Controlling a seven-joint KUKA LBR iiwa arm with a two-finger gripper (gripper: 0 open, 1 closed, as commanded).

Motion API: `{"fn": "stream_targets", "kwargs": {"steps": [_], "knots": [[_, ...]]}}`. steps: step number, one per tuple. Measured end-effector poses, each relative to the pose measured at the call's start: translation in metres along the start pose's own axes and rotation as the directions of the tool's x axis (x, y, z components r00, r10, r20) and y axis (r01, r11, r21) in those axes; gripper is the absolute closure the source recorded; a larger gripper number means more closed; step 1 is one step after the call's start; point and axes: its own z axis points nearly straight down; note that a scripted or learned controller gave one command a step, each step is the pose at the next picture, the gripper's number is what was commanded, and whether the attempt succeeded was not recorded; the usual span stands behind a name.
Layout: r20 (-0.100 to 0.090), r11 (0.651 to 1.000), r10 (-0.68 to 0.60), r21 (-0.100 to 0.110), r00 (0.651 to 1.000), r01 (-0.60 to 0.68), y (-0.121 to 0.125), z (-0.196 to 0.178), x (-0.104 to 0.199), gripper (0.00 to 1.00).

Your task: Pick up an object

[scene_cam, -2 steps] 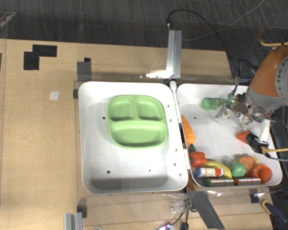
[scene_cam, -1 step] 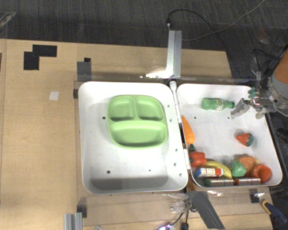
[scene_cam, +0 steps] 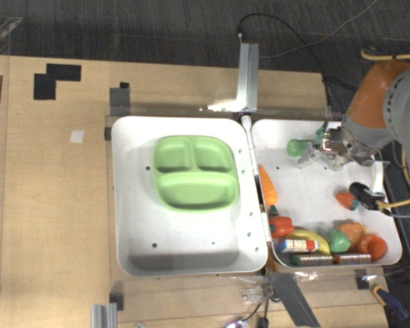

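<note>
You look down on a wooden surface (scene_cam: 48,203) bearing two shallow white bins. The left bin (scene_cam: 133,251) holds a green divided plastic plate (scene_cam: 193,171). In the right bin (scene_cam: 307,183), the hand (scene_cam: 313,147) hovers near the far wall, pinching a small green rounded object (scene_cam: 298,146). Other toy foods, including a yellow banana (scene_cam: 304,242), crowd the near edge.
</note>
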Motion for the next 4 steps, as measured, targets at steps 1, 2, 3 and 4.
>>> {"fn": "stream_targets", "kwargs": {"steps": [1,2,3,4], "knots": [[-0.002,0.999,-0.042,0.0,0.999,0.042,0.0,-0.043,0.064,0.0],[-0.002,0.998,-0.066,0.0,0.998,0.066,-0.002,-0.098,0.102,0.0],[0.0,1.0,0.032,0.0,1.0,-0.032,0.036,-0.149,0.074,0.0],[-0.001,1.0,-0.013,0.004,1.0,0.013,0.015,-0.096,0.087,0.0]]}}
